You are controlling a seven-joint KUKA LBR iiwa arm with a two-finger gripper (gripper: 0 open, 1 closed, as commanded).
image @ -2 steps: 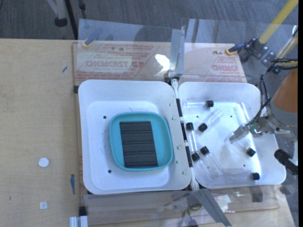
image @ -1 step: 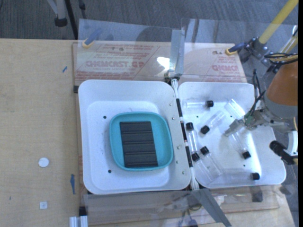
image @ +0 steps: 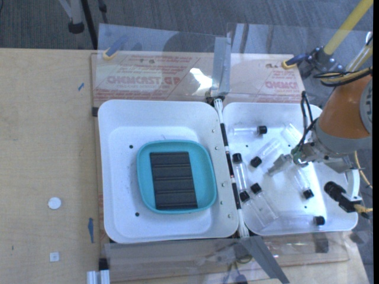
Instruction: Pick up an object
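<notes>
Over the right bin, around 3 o'clock, the claw hangs low among clear vials with black caps. Can't tell its opening or whether it's got anything. Those slick vials could easily roll away when nudged.

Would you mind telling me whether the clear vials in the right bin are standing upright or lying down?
Lying down. The vials rest on their sides across the right bin, their black caps pointing sideways in different directions.
</notes>
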